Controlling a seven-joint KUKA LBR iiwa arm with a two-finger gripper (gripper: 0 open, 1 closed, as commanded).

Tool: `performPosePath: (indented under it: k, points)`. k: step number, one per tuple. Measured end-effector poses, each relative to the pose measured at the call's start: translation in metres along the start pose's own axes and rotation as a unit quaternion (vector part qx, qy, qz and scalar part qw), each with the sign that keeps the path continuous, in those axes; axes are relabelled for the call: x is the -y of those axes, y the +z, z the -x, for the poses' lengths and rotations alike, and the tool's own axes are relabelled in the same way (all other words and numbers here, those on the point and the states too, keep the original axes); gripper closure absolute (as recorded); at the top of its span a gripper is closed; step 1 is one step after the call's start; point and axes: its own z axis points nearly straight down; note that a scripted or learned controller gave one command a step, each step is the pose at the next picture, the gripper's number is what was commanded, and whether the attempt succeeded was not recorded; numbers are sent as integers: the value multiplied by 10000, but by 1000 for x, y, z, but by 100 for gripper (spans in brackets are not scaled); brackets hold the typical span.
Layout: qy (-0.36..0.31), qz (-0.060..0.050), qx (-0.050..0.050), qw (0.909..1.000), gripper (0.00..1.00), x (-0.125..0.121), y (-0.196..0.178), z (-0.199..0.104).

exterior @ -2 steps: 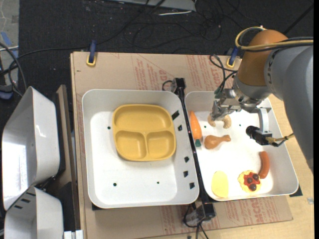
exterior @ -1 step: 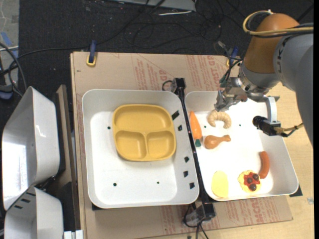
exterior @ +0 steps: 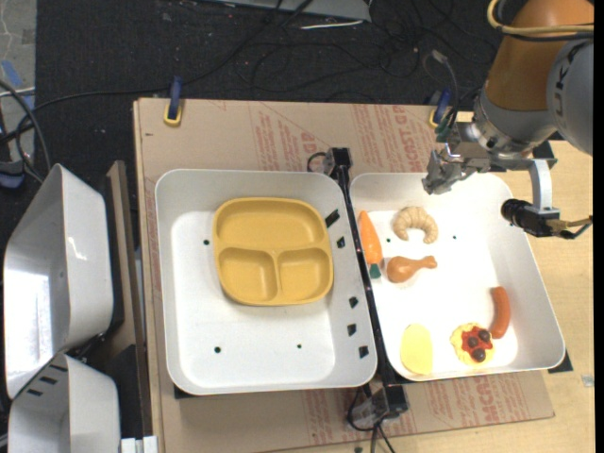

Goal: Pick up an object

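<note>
Pick not done yet. Gripper (exterior: 444, 173) hangs over the top edge of the right bin (exterior: 533, 281), about 12 o'clock of that bin's contents, nothing between its fingers. Can't tell whether it is open or closed: too small and seen from above at a slant.

Candidates, all lying in the right bin:
- croissant (exterior: 415, 222), nearest to the gripper, just below it toward 7 o'clock
- toy carrot (exterior: 370, 238), along the bin's left wall, at 9 o'clock of the croissant
- toy chicken drumstick (exterior: 411, 267), just under the croissant, at 6 o'clock
- sausage (exterior: 499, 311), at the right, 4 o'clock of the drumstick
- pizza slice with dark toppings (exterior: 473, 342), touching or nearly touching the sausage's lower end
- pale yellow oval piece (exterior: 417, 347), bottom of the bin, can't tell what it is

My read: still in approach, descent and grasp both left. Croissant looks the likeliest target by position.

Left bin (exterior: 189, 347) carries a yellow divided plate (exterior: 274, 251), three compartments, nothing in them. Well apart from the arm, no factor.

In the way: not much. Croissant and drumstick sit near each other, so a wide grasp could nudge the drumstick. Carrot hugs the wall, so poor finger room on that side. A black camera or sensor on a white bracket (exterior: 528, 213) hangs over the right bin's 2 o'clock rim, near the wrist. Cables run across the floor beyond the table (exterior: 245, 125).
</note>
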Motion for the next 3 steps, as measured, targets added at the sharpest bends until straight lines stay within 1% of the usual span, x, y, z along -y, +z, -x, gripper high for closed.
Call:
performPosePath:
  k: [1,2,3]
  points:
    - [-2,-4,1,10000,100,-1,-38,0]
    - [-21,-27,-8,10000,100,2,-41,-51]
    - [-23,-34,-10,10000,100,18,-41,-101]
